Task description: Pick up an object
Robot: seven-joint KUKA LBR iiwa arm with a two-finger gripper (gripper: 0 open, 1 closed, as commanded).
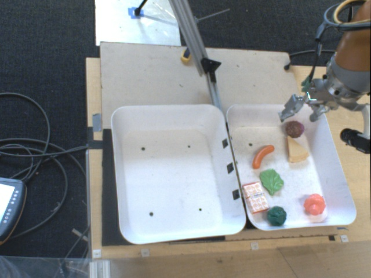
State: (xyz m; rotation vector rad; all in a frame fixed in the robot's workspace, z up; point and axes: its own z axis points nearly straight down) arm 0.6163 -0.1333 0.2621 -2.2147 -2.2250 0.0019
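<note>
The right bin [336, 161] holds several small toy foods. A dark maroon ball [294, 128] lies near its far side, with a tan cheese wedge [298, 150] just in front of it. An orange sausage [262, 156], a green leaf [271, 181], a red-and-white carton [255, 197], a dark green lump [276, 215] and a red tomato-like piece [314, 205] lie nearer the front. My gripper [304, 109] hangs above the bin's far right part, just above the maroon ball, open, with nothing between its fingers.
The left bin [124, 155] stands beside the right one, sharing a middle wall marked with black tabs. A grey metal pole [194, 33] slants across the bench from the top. Cables and a tablet lie on the floor at left.
</note>
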